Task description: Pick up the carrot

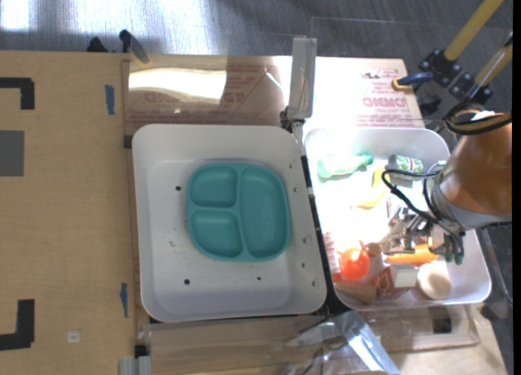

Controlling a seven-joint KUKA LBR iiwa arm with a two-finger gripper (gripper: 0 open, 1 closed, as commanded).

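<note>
1. We're looking down on two white bins: the left bin [155,227] carries a teal divided plate [238,211], and the right bin [476,288] is where all the action is.
2. The arm [480,174] comes in from the right, its orange band glowing in the glare, and the gripper [415,239] hangs low over the near half of the right bin.
3. The carrot [413,259] lies flat, an orange stick running left to right, just beside the gripper's tip on the near side.
4. Is the pincer spread or pressed together? We cannot tell; cables and dark hardware tangle over it, and the bin is badly overexposed there.
5. We see nothing gripped, and the carrot looks to be resting on the bin floor (so we judge the pick not yet done).
6. It's crowded: a red tomato [354,263] sits just to the carrot's left, a pale egg-like object [435,282] sits close at its near right, and a brown item [376,282] sits near in front.
7. The risk we see: if the gripper closes off-centre, it may nudge the carrot into the tomato or pinch a neighbour instead.
8. A round, smooth carrot may also roll or slip out sideways if caught near one end.
9. Further back lie a green item [343,163] and something yellow [370,198], well clear of the trouble.
</note>
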